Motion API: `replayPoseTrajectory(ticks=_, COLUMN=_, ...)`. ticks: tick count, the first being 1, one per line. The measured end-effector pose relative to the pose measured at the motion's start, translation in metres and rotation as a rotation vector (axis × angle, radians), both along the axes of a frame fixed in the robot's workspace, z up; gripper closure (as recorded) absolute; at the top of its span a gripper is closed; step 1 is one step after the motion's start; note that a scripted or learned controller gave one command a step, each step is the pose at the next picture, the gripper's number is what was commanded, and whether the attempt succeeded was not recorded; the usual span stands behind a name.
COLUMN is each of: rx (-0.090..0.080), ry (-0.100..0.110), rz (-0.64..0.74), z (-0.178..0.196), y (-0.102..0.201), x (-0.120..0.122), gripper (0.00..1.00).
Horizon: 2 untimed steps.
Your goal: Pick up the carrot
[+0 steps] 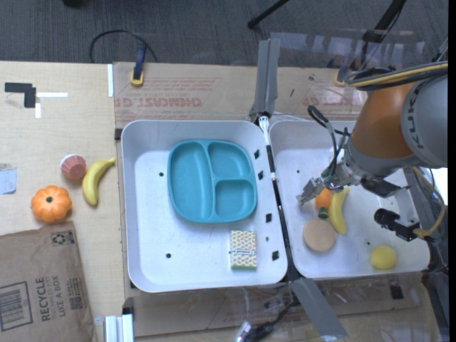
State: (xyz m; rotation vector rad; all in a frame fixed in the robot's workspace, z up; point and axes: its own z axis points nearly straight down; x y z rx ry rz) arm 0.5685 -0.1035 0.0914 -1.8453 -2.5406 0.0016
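On the far left of the tabletop [43,127] lie a small pumpkin [51,204], a pinkish cupcake-like toy [73,167] and a banana [95,180], with a brown cardboard sheet [39,283] marked for recycling below them.

The left bin [135,191] holds a teal divided plate [212,180] and, nearer its front edge, a yellow-green sponge [243,249].

In the right bin [292,255] the carrot [324,197] shows as a small orange patch near the middle, touching a second banana [338,211], with a tan round disc [319,236] just below and a lemon [383,257] off to the right. The gripper [312,189] sits right at the carrot's left side, low over the bin floor. I cannot tell how the jaws stand, since the wrist and the clutter hide them.

By my reading the task is in its approach or grasp stage. The arm has reached the right spot, but the carrot looks to be resting among its neighbours, not lifted. Closing on it and raising it clear of the banana remain.

The bench top is cardboard and pale wood. Behind it is dark grey carpet with tripod legs, a chair base and a loose black cable [117,45].
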Motion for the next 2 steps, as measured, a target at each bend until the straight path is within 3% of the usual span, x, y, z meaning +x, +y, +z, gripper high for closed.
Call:
replayPoseTrajectory(ticks=1, rx=-0.001, ry=-0.002, rz=-0.004, z=0.009, y=-0.001, x=0.000, gripper=1.00)
replayPoseTrajectory(ticks=2, rx=0.001, ry=-0.001, rz=0.455, z=0.100, y=0.061, x=-0.075, gripper=1.00)
